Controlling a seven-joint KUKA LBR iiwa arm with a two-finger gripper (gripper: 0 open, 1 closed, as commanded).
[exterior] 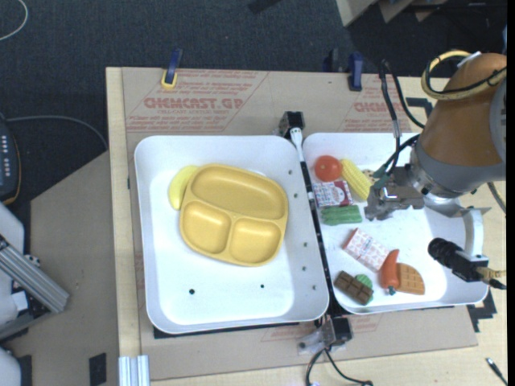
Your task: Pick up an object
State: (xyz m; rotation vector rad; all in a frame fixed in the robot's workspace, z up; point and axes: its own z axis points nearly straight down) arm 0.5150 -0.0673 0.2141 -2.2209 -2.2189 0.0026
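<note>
My gripper (pixel 383 203) hangs over the middle of the right bin (pixel 451 294), just right of a green block (pixel 341 214) and a red-and-white packet (pixel 332 192). A red tomato (pixel 327 167) and a yellow corn cob (pixel 356 178) lie at the bin's far left. Nearer the front are a pink-and-white packet (pixel 367 248), an orange carrot (pixel 390 271), a waffle (pixel 411 280) and a brown chocolate bar (pixel 352 286) with a small green piece beside it. Nothing shows as held.
The left bin (pixel 161 296) holds a yellow divided plate (pixel 233 214) lying over a yellow banana (pixel 179 185). The grey and orange arm (pixel 467 127) comes in from the right above the right bin's far side. Cardboard surrounds both bins.
</note>
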